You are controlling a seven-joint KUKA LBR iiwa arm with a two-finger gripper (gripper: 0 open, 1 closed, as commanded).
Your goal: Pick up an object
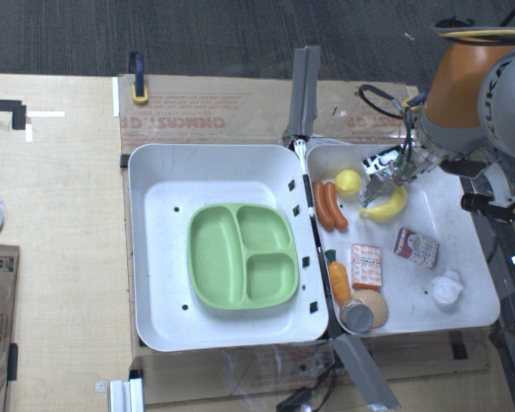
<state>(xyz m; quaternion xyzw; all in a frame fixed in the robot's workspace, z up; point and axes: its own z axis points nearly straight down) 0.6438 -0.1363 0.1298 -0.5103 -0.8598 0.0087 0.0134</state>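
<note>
The right bin (pixel 463 316) holds several items. A yellow banana (pixel 388 207) lies near its back, with a lemon (pixel 348 181) and two red sausages (pixel 330 206) to the left of it. My gripper (pixel 379 183) hangs low over the back of this bin, right above the banana's left end and just right of the lemon. Whether it touches the banana is unclear. Further forward lie a red-and-white packet (pixel 366 267), a small red carton (pixel 415 247), a carrot (pixel 339 281), a white crumpled object (pixel 446 290), a round tan piece (pixel 375 305) and a grey can (pixel 355 317).
The left bin (pixel 154 230) holds a green divided plate (pixel 243 256). A grey divider post (pixel 305 93) rises between the bins at the back. The arm's orange band (pixel 463 75) and cables (pixel 386 106) sit over the right bin's back right corner.
</note>
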